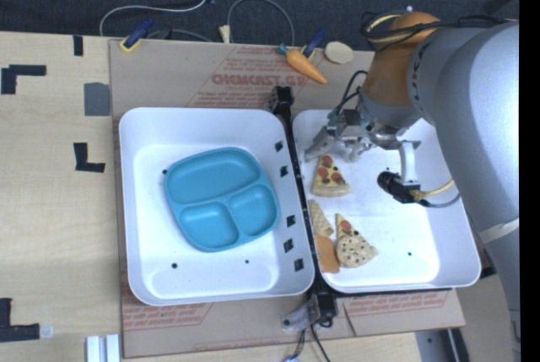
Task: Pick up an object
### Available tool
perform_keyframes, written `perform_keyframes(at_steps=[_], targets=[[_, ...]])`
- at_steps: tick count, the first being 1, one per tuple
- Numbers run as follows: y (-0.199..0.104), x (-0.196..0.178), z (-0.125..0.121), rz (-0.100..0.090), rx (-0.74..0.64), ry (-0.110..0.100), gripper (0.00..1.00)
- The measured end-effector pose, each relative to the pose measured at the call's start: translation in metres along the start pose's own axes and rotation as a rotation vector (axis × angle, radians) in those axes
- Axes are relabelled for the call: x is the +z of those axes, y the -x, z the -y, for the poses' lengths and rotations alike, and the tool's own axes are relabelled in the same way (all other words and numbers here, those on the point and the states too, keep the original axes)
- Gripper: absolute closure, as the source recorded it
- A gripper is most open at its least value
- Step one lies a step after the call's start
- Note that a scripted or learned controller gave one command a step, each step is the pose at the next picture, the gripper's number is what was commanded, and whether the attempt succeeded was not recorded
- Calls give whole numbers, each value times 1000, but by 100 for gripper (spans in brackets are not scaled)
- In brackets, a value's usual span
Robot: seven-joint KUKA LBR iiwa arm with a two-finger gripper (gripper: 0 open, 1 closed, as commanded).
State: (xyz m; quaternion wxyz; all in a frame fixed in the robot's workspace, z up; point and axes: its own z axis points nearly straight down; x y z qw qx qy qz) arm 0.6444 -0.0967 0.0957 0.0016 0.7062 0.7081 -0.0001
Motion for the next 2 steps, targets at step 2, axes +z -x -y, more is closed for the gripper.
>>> perform_keyframes(at_steps=[2], targets=[[0, 9, 17, 0, 1, 3, 0]])
